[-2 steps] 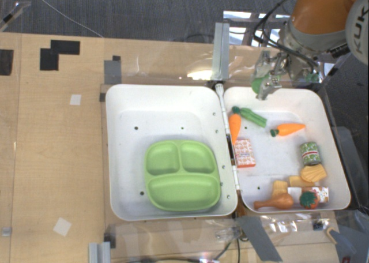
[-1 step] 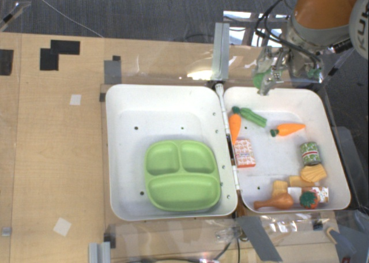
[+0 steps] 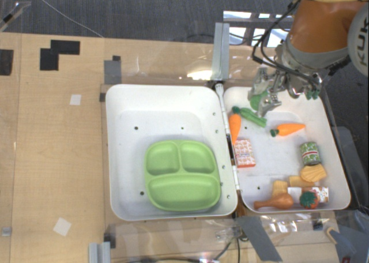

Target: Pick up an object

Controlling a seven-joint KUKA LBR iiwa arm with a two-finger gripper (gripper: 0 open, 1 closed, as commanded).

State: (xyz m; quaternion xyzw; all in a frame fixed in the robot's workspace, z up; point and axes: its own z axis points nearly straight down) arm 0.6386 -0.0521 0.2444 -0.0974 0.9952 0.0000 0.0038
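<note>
My gripper (image 3: 266,99) hangs over the back left part of the right bin (image 3: 337,164), open, with nothing between its fingers. Just below its tips lies a green pea pod (image 3: 253,117). An orange carrot (image 3: 234,127) lies against the bin's left wall. A second carrot (image 3: 288,130) lies to the right of the pod. A red and white box (image 3: 244,153) sits nearer the front.
A green can (image 3: 310,153), a yellow biscuit (image 3: 313,173), a brown pear-shaped toy (image 3: 275,202) and other small items crowd the right bin's front right corner. The left bin (image 3: 124,112) holds a green divided plate (image 3: 182,174). A metal post (image 3: 221,51) stands behind the bins.
</note>
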